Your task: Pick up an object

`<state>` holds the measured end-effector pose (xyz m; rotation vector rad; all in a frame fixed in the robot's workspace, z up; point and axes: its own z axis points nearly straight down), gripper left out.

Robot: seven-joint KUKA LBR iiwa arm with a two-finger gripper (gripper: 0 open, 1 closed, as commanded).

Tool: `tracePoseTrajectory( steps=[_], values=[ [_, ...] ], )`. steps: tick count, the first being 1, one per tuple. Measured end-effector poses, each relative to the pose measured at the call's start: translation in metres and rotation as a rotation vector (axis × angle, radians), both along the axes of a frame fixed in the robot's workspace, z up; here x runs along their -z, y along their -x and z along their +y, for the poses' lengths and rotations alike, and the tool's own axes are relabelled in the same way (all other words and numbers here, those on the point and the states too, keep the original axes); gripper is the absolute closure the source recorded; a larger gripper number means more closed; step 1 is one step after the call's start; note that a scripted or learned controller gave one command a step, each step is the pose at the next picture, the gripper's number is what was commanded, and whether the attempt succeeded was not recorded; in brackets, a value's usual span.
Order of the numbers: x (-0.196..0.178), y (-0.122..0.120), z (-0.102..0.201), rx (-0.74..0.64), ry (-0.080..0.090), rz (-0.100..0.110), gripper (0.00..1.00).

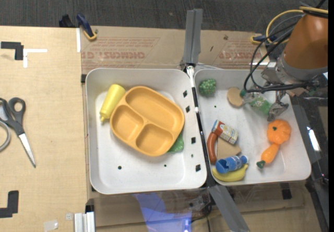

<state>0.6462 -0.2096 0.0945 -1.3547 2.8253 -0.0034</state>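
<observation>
While the arm [308, 43] reaches in from the right over the far right corner of the right bin [302, 171], its gripper [267, 101] hangs low there, and a pale green, translucent object [259, 104] lies right at its fingers; whether those fingers are wide, narrow or closed on it cannot be told.

Two white bins sit side by side. One orange divided plate [147, 119] with three compartments fills the middle of the left bin [141, 178], one yellow bottle [110, 101] lies touching its far left edge, and one green item [178, 145] peeks out from under its near right edge.

One green ball-like toy [207, 87] lies in the right bin's far left corner, one tan disc [235, 97] just left of the gripper. Farther right are one orange pumpkin [279, 131] and, just nearer, one carrot [269, 153]. Toward the near left lie one small red-and-white carton [225, 132], one red curved piece [211, 147], one blue toy [231, 163] and one yellow banana [229, 174], the blue toy resting on the banana.

One pair of scissors [18, 126] lies on the bench, well left of the bins.
</observation>
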Motion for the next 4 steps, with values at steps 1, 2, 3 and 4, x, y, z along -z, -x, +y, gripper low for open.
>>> tracePoseTrajectory(
  steps=[1, 2, 3, 4],
  values=[
    [0.001, 0.058, 0.008, -0.016, -0.001, 0.004, 0.0],
    [0.002, 0.136, -0.004, 0.024, 0.0, 0.004, 0.0],
    [-0.001, 0.144, 0.064, -0.021, 0.002, -0.009, 0.0],
    [0.002, 0.122, 0.071, -0.057, 0.0, 0.005, 0.0]
  ],
)
